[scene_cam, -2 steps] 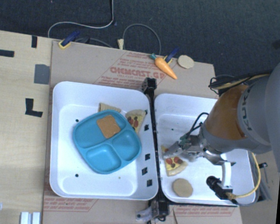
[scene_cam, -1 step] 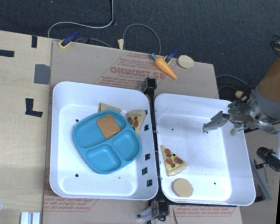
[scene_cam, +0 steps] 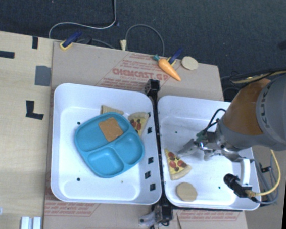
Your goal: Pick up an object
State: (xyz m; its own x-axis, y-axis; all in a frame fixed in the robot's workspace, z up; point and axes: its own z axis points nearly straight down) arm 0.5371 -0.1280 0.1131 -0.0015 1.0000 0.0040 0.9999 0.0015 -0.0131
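The left bin [scene_cam: 61, 143] held a blue tray [scene_cam: 110, 147] carrying toast [scene_cam: 111, 129]; the right bin [scene_cam: 210, 197] held pizza [scene_cam: 176, 164] and a cookie [scene_cam: 186, 192]. The gripper [scene_cam: 186, 150] hovered there, its grip unreadable.

Looks like a robotics lab setup, not anyone's kitchen. You've got a light wood table [scene_cam: 8, 138] with black tape marks, a sheet of printed cardboard [scene_cam: 132, 72] clamped down on it, and two white bins [scene_cam: 58, 143] sitting side by side. Loose cables [scene_cam: 110, 16] trail over dark carpet [scene_cam: 204, 16] at the back. The food's all toy stuff: a plastic carrot [scene_cam: 169, 69], pizza slice [scene_cam: 176, 165], blue divided plate [scene_cam: 110, 146].
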